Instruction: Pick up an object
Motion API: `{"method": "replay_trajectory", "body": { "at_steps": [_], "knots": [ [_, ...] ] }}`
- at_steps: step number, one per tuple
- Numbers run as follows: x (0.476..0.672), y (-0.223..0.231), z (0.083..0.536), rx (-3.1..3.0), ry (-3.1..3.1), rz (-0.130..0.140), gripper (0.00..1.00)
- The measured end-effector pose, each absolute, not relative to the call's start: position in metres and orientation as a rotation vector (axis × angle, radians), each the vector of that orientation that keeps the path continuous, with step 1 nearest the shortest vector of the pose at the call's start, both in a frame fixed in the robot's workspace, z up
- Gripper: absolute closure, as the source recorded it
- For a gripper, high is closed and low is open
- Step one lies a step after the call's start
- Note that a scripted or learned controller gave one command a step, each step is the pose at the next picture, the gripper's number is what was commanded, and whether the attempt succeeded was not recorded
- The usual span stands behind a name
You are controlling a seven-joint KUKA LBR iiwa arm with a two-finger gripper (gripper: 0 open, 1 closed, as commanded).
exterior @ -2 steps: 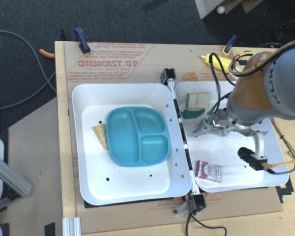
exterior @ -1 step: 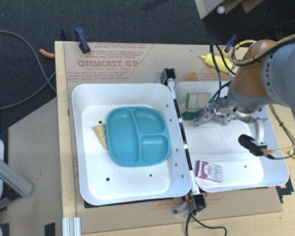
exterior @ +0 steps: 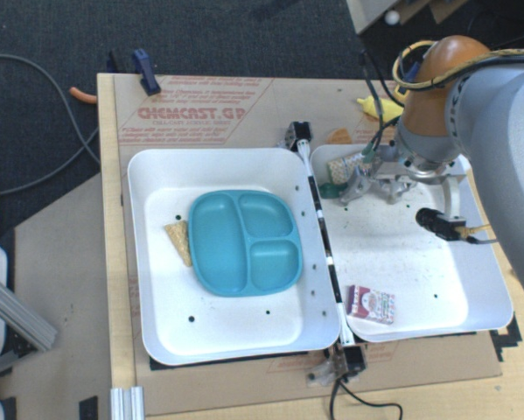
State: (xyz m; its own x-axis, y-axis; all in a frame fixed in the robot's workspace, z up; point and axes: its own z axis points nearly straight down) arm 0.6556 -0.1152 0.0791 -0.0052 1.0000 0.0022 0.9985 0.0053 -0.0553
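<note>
My gripper (exterior: 359, 180) hangs low over the back left corner of the right bin (exterior: 436, 309), with the grey arm and its orange band behind it on the right. A small green and white object (exterior: 338, 171) lies in that corner, right beside the gripper's tip on its left; I cannot tell whether they touch. A red and white packet (exterior: 369, 304) lies flat near the front left of the same bin. In the left bin (exterior: 157, 322) rests a teal divided plate (exterior: 245, 241), and a tan piece (exterior: 178, 238) pokes out from under its left edge.
The divider (exterior: 318, 226) between the two bins runs just left of the gripper. Behind the right bin, on the cardboard, lie a yellow object (exterior: 371, 105) and a small orange one (exterior: 338, 136). A blue clamp (exterior: 145, 71) sits at the board's back left.
</note>
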Motion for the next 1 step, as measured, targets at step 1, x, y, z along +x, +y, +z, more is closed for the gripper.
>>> {"method": "replay_trajectory", "body": {
  "at_steps": [1],
  "knots": [
    [0.6303, -0.1003, 0.0846, -2.220, -2.220, 0.001, 0.00]
  ]
}}
